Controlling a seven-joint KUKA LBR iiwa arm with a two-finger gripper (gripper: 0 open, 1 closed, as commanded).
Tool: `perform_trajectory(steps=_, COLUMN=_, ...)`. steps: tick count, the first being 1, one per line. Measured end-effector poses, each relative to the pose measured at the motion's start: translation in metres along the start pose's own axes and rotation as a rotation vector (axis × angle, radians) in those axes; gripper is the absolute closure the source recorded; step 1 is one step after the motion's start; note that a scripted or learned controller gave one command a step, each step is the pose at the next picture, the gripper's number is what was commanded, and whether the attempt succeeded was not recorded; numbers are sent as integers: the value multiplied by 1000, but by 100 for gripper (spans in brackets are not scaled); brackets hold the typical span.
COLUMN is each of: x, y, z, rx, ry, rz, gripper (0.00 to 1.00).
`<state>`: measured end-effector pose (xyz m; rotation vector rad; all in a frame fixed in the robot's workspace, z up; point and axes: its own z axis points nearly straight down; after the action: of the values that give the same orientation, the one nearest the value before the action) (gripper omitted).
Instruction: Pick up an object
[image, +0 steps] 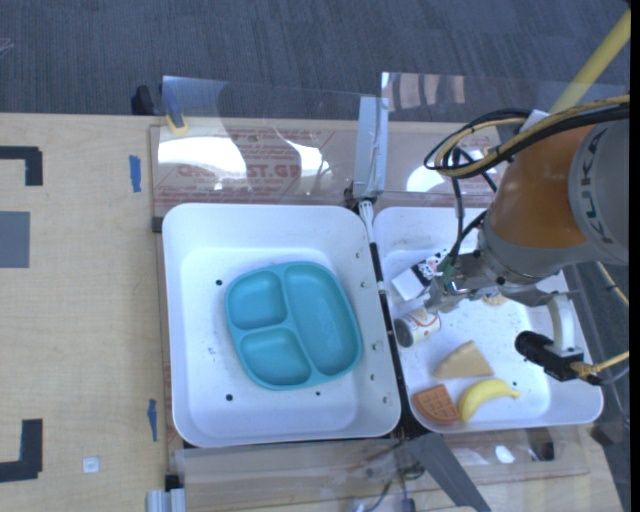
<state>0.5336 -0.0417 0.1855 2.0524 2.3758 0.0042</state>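
My gripper (418, 312) hangs low over the left part of the right bin (575, 400), close to the wall between the two bins. Just right of and below it lies a pale yellow cheese wedge (466, 360). A yellow banana (486, 397) and a brown waffle piece (435, 403) lie near the bin's front edge. Whether anything sits in the gripper is hidden by the wrist and its fittings.
The left bin (190, 260) holds a blue divided plate (292, 322). A clear plastic screen (260, 150) stands behind both bins. The arm's grey and orange body (545, 200) covers the right bin's back right part.
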Motion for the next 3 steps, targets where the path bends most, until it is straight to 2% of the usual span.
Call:
perform_trajectory(steps=1, x=-1, y=-1, z=1, rx=3, ry=0, rz=2, gripper=0)
perform_trajectory(steps=2, x=-54, y=-26, z=85, rx=-2, ry=-4, rz=133, gripper=0)
perform_trajectory(steps=3, x=-48, y=-60, z=98, rx=-5, ry=-1, rz=203, gripper=0)
